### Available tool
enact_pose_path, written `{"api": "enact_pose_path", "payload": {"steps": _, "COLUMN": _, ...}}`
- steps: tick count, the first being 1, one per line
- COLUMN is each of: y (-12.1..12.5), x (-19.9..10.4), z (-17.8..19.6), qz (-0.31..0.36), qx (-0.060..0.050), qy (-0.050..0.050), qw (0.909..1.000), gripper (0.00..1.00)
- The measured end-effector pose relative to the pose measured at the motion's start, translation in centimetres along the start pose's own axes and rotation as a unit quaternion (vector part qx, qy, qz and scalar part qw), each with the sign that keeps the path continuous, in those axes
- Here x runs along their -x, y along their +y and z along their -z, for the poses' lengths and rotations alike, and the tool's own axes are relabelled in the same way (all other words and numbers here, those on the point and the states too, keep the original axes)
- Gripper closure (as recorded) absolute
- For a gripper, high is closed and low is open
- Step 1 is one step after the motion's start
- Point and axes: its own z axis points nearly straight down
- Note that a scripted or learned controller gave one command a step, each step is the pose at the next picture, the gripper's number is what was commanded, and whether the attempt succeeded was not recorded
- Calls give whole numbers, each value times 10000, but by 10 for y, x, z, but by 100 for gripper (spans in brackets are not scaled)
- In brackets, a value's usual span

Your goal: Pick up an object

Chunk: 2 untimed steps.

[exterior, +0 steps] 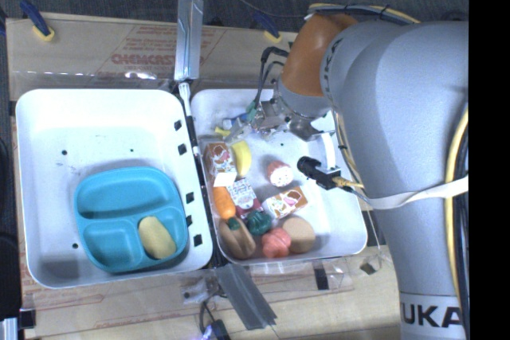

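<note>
While the arm (398,131) reaches in over the right bin (351,235), its tool (267,119) sits low at that bin's far edge, near the far left corner. Whether the tool is wide, narrow or holding anything cannot be told from this slant, since the wrist covers it. Nothing is seen lifted, so as a judgement the pick is not yet done.

Just beside the tool, toward the near side, lies a small yellow banana (241,158), with a packet (220,159) touching it on the left. Beyond these a red-and-white piece (280,173), a carrot (224,202), a wrapped snack (285,203) and a peach-coloured fruit (276,244) crowd the bin's near left corner. Any of them could serve as the object.

Across the divider, the left bin (48,131) carries a blue tray (119,195) with a yellow potato-like piece (157,237) in its near right compartment.

What remains is closing on one item and raising it clear.
</note>
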Motion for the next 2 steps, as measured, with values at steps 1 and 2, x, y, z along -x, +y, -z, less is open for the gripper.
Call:
{"api": "enact_pose_path", "payload": {"steps": 1, "y": 1, "x": -1, "z": 11, "qz": 29, "qx": -2, "qy": 2, "qw": 10000, "gripper": 100}}
{"api": "enact_pose_path", "payload": {"steps": 2, "y": 4, "x": -108, "z": 105, "qz": -246, "qx": 52, "qy": 10, "qw": 9997, "gripper": 100}}
